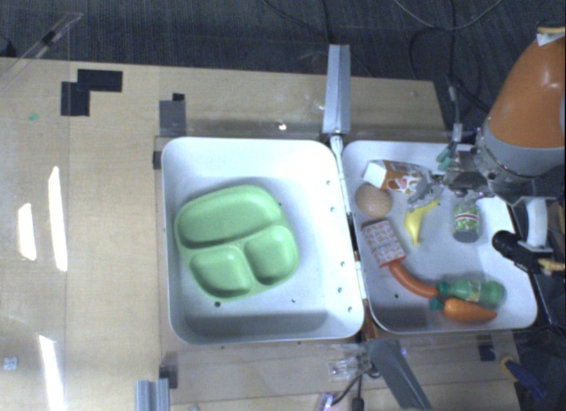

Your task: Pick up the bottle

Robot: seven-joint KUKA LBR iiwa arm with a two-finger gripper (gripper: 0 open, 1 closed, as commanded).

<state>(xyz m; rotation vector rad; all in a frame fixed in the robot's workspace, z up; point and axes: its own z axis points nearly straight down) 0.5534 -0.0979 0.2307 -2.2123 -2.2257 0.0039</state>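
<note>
The bottle (467, 291) lies in the right bin (523, 316) beside the carrot (466, 310); the pincer (455, 175), grip unclear, should descend centred across its body.

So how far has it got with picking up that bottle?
Nothing looks done yet. The green bottle lies on its side near the front of the right bin, against a carrot. In hand: the arm has its hand over the back of that bin, near a small jar and apart from the bottle. Left: reach the bottle, grip it and lift it.
</note>
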